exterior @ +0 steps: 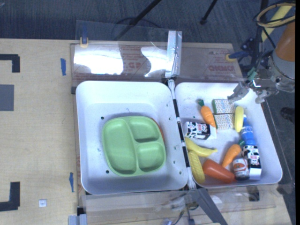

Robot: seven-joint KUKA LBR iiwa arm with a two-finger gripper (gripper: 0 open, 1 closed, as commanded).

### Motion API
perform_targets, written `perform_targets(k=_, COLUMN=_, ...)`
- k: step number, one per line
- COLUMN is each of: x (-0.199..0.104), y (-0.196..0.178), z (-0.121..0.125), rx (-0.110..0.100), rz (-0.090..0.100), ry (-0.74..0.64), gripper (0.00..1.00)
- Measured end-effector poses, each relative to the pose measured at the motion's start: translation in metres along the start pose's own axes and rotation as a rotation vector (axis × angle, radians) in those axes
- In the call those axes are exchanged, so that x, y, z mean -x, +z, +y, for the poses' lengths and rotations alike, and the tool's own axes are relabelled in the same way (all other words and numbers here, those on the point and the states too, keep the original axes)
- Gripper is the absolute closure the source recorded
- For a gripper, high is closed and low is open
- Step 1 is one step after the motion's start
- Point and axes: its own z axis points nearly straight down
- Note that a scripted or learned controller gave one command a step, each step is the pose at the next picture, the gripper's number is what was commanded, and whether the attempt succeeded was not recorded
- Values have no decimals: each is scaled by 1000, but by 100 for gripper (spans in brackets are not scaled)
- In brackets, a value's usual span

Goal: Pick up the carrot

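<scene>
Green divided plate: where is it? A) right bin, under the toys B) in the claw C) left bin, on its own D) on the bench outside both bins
C: the green divided plate lies flat in the left bin, while the toys, such as the carrot, are in the right bin.

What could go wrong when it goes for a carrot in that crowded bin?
There are two carrots: one near the top, another lower down, so it may pick either. The upper carrot lies right beside the milk carton and a checkered packet, so the pincer might nudge or grab those. The lower one leans on a red pepper and could slip.
</scene>
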Motion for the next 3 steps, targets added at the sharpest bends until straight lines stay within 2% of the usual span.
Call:
perform_targets(k=1, x=31, y=-93, z=-2, rx=4, rz=-2, ry=-130, gripper=0)
perform_targets(k=2, x=-6, y=35, z=-31, rx=2, rz=0, ry=-184, gripper=0)
perform_targets(k=3, x=-48, y=135, z=11, rx=4, rz=-1, ry=-192, gripper=0)
